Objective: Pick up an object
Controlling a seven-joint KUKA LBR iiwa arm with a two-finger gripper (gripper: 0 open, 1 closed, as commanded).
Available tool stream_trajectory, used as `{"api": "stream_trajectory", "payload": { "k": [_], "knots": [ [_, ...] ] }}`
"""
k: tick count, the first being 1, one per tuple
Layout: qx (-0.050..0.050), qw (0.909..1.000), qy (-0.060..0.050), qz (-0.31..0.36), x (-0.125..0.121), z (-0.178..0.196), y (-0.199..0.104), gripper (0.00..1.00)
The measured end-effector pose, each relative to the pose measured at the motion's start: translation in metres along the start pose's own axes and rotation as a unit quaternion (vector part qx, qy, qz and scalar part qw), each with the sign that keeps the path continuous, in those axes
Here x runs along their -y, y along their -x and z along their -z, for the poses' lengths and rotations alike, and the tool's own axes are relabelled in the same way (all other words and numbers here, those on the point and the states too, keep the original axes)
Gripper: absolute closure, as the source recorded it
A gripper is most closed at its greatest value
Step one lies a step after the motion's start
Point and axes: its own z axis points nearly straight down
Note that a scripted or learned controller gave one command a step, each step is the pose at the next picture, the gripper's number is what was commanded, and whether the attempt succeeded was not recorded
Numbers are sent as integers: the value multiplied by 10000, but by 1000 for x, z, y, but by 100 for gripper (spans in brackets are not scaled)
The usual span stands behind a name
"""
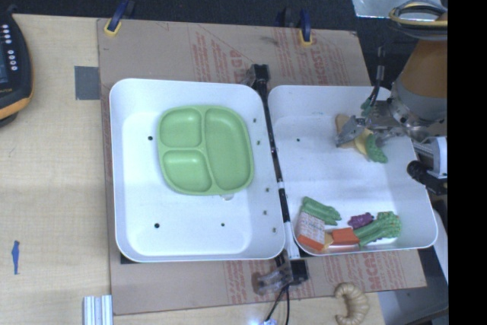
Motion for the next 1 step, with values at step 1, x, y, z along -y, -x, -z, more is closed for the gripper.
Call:
{"api": "stream_trajectory", "payload": {
  "k": [1],
  "knots": [
    [19, 10000, 57, -4, -19, 64, 29, 0]
  ]
}}
